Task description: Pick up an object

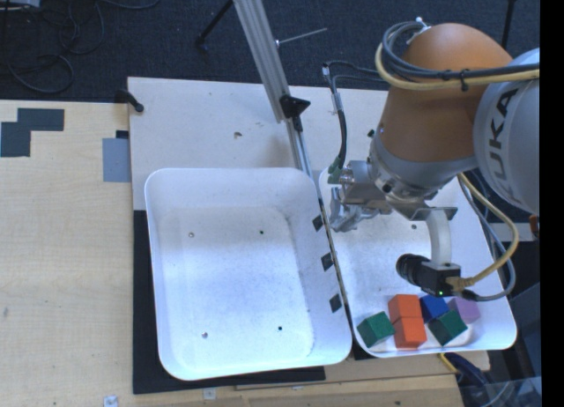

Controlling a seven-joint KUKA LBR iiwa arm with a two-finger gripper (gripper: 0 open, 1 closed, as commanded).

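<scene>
The gripper (pixel 346 216) is hanging right of the frame's centre, over the upper left part of the right bin (pixel 374 264), just beside the edge where the two bins are meeting. Whether it is released or clenched cannot be told from this angle, since the wrist housing is covering it from above. The grey arm with its orange band (pixel 445 79) is reaching in from the right and filling the upper right of the frame.

The blocks are sitting well apart from the gripper, huddled together in the lower right corner of the right bin. An orange block (pixel 407 319) is lying in the middle of the group, with a green block (pixel 376 328) just beside it to the left. A blue block (pixel 434 306) is touching the orange one on its right, a darker green block (pixel 448 328) is sitting below the blue one, and a purple block (pixel 466 310) is resting at the far right against the bin wall.

The left bin (pixel 163 247) is occupying the lower centre of the frame. Three small black clips (pixel 328 262) are lining the shared edge between the bins. A slanted aluminium rail (pixel 260 35) is rising from that edge toward the top centre. A pale wooden table (pixel 62 247) is spreading across the left of the frame.
</scene>
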